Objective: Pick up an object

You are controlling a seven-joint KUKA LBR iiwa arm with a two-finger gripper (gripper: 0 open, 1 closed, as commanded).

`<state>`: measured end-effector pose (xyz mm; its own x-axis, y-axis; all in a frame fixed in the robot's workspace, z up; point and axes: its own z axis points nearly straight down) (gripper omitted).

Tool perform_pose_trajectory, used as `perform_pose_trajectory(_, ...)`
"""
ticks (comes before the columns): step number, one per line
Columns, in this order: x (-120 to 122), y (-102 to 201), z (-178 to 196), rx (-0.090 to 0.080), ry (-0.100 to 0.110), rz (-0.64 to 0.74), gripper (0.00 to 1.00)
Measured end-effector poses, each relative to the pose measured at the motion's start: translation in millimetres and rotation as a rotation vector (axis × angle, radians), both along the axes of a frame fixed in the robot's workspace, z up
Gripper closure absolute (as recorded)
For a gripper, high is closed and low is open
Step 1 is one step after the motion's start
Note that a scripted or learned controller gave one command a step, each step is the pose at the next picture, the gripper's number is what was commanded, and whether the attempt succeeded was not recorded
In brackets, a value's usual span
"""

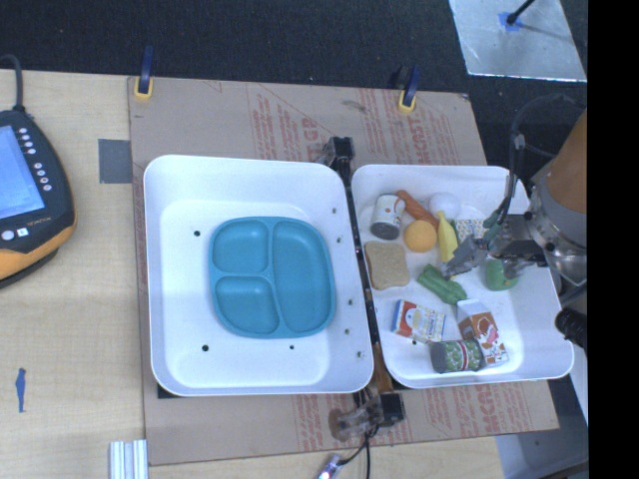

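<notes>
The left shallow white plastic bin (180, 267) is holding a blue three-compartment plastic tray (272, 275), while the right shallow white bin (544, 362) is carrying the clutter worth picking from. The grey arm with its orange band (567, 183) is reaching in from the right, and its two-finger gripper (477, 251) is hanging low over the middle of that right bin, fingers looking spread with nothing between them, though the dark metal is blurring there and I may be misreading the gap. Nearest candidates are lying just beside the tips: a green oblong block (440, 284), a yellow banana-shaped toy (447, 236), an orange ball (420, 236). To grasp well, the gripper should be centring over one piece, straddling its narrow side, and descending straight so neighbours are not getting nudged.
</notes>
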<state>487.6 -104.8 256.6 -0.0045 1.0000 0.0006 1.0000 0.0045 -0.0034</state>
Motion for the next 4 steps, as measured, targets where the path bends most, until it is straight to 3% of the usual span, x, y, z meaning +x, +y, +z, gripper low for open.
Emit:
perform_pose_trajectory(1, 91, -23, -80, -0.002, 0.003, 0.002, 0.0)
perform_pose_trajectory(2, 137, 13, -160, 0.002, -0.005, 0.003, 0.0)
perform_pose_trajectory(3, 136, 12, -150, 0.003, 0.002, 0.006, 1.0)
perform_pose_trajectory(4, 136, 12, -150, 0.002, 0.002, 0.006, 0.0)
